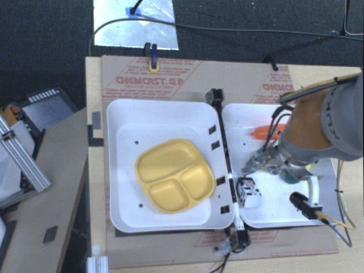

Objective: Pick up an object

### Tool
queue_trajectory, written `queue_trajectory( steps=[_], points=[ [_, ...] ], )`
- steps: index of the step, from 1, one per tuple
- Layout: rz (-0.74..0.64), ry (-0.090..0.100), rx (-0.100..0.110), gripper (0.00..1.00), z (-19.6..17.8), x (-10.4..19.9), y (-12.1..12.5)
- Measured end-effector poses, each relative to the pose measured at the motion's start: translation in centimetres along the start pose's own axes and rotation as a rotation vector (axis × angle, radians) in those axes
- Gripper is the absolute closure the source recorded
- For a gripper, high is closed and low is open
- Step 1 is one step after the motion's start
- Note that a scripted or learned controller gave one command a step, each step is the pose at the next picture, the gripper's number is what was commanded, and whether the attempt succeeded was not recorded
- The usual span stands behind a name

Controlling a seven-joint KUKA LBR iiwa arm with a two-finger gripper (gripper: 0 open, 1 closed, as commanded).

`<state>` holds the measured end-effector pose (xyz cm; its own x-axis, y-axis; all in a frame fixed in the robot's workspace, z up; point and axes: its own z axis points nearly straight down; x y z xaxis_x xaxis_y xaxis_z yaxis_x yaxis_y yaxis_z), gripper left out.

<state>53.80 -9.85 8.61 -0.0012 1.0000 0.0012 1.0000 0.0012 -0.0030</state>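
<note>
Right bin (239,118): orange object (261,132), long axis left-right, partly under arm (318,121).

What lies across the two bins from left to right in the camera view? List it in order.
Yellow three-compartment plate in the left bin → small black-and-white object in the right bin → teal object, partly hidden under the arm.
</note>
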Motion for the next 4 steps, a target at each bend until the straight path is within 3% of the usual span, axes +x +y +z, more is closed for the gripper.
queue_trajectory(
  steps=[1,3,4],
  points=[
    [-0.001,-0.001,-0.005,1.00,-1.3,-0.1,0.1],
    [0.000,-0.003,-0.010,1.00,-12.2,-2.2,0.9],
    [-0.002,-0.002,-0.008,1.00,-15.3,-2.3,1.0]
  ],
)
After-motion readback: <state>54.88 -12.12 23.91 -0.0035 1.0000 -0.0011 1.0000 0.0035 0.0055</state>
